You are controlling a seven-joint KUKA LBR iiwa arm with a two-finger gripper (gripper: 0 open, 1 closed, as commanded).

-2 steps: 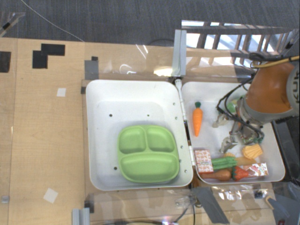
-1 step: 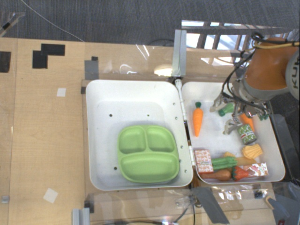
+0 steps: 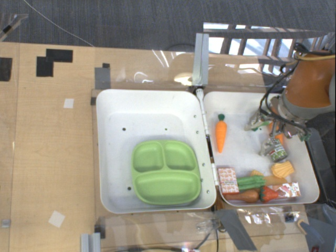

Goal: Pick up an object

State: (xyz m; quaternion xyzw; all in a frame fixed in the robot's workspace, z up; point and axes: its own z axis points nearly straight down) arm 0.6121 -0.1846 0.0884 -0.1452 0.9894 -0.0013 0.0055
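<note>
My gripper (image 3: 272, 131) hangs under the orange-banded wrist (image 3: 314, 82) over the right side of the right bin (image 3: 239, 112). A small grey-green can (image 3: 277, 151) lies just below it; whether they touch I cannot tell. An orange carrot (image 3: 221, 133) lies to the gripper's left, by the bin's left wall. Along the bin's near edge lie a red-and-white box (image 3: 227, 179), a green vegetable (image 3: 251, 182), a brown sausage-like piece (image 3: 246, 196), a red piece (image 3: 269, 194), a clear packet (image 3: 290, 190) and a yellow piece (image 3: 282, 169).
The left bin (image 3: 118, 114) holds a green divided plate (image 3: 166, 171) in its near half. A metal post (image 3: 200, 56) stands behind the join of the two bins. Cables loop around the wrist at the right bin's far right corner.
</note>
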